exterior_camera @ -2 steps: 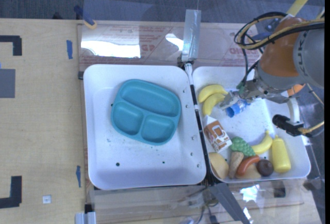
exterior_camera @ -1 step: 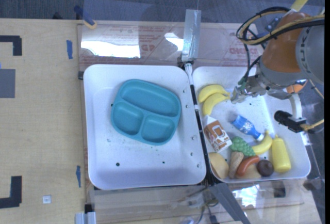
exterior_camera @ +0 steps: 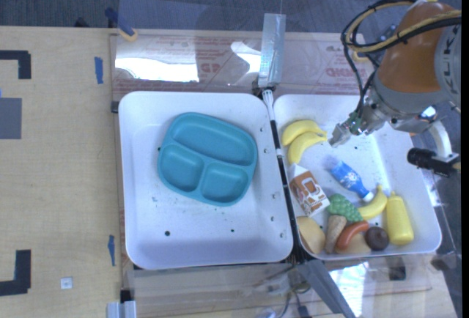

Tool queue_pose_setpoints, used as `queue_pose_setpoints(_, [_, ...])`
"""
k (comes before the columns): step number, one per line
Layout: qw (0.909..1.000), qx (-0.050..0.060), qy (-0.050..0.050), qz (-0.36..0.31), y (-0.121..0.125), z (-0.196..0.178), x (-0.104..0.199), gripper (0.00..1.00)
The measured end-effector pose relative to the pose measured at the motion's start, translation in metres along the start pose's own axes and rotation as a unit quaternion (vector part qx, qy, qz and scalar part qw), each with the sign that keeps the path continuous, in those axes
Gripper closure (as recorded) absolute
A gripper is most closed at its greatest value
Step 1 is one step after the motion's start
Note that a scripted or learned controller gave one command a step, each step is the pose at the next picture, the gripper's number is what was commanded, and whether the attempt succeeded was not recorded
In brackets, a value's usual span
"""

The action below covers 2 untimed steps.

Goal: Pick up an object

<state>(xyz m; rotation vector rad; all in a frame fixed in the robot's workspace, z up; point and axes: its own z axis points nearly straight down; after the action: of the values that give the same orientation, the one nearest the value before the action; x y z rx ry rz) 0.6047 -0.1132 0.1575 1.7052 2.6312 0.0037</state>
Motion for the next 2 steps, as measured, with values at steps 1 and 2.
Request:
queue_pose_setpoints(1, [0.9968, 0.0, 0.0, 0.08, 0.047, -0.0288, 0.0162, 1.0])
queue_pose_setpoints(2, [0.9968, 0.001, 0.001, 0.08, 0.0461, -0.0278, 0.0157, 0.0])
